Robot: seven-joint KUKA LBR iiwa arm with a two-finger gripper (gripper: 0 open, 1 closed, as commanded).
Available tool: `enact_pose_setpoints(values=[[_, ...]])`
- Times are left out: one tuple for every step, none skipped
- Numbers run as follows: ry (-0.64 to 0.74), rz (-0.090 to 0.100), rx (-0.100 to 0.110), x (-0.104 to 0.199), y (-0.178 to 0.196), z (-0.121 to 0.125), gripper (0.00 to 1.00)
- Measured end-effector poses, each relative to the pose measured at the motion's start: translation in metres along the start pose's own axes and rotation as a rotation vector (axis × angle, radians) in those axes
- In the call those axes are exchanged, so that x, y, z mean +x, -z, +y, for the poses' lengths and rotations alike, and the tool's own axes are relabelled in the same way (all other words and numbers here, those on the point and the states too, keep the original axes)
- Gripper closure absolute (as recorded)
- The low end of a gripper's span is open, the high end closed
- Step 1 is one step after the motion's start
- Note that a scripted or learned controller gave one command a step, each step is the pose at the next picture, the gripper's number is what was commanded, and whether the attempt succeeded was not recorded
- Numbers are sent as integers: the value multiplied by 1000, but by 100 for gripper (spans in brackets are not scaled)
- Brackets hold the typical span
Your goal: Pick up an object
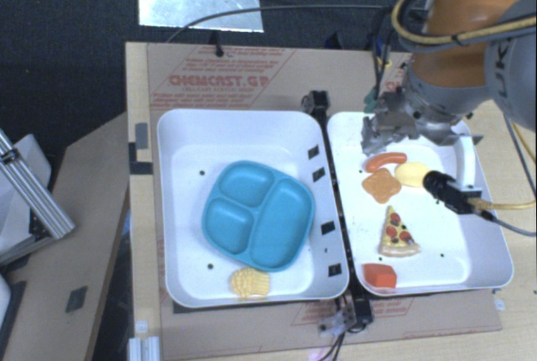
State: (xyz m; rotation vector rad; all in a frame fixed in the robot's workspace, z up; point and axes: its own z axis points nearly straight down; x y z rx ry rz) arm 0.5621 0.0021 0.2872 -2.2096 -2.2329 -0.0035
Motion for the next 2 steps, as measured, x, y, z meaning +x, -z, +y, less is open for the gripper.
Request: enact_pose_setpoints(values=[[0,1,2,55,-22,-6,100],[0,0,2,106,-42,-1,100]])
